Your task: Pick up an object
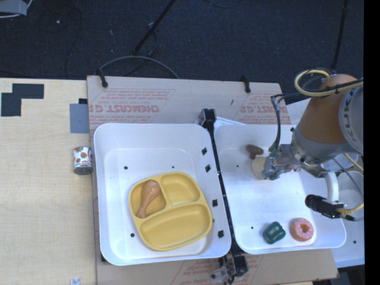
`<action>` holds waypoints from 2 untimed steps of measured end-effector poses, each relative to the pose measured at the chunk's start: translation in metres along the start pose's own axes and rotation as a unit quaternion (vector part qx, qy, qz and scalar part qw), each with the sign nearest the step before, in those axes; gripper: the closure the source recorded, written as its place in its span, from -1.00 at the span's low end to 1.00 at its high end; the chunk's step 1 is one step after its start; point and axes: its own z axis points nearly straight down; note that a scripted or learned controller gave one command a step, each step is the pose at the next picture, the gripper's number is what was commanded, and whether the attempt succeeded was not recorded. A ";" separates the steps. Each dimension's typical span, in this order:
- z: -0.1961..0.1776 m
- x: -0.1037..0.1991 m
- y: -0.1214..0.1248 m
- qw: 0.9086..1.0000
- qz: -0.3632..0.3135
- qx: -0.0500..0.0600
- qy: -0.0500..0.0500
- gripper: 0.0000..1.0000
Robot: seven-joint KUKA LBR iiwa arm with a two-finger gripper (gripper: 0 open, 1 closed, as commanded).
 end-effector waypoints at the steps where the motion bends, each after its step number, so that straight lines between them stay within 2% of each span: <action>1: -0.043 -0.002 0.005 1.000 0.000 0.000 0.000 1.00; 2: -0.092 -0.003 0.006 1.000 0.000 -0.001 0.000 1.00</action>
